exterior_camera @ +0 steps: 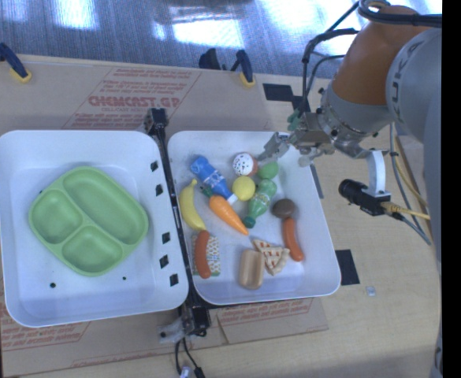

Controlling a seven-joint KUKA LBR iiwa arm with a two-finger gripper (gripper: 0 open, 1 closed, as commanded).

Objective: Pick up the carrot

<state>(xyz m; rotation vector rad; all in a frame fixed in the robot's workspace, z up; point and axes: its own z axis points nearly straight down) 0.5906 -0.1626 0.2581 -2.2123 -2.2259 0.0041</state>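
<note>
Orange plastic carrot with green top (228, 213) lies mid right white bin (325, 246), tip toward bin's front; just right of yellow banana (189, 205); metal two-finger gripper (277, 146) above bin's back edge, well apart from carrot; grip state unreadable, cannot tell.

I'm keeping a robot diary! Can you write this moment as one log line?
carrot: lying in right bin | gripper: above bin's upper part, apart from carrot | grasp: not yet
</note>
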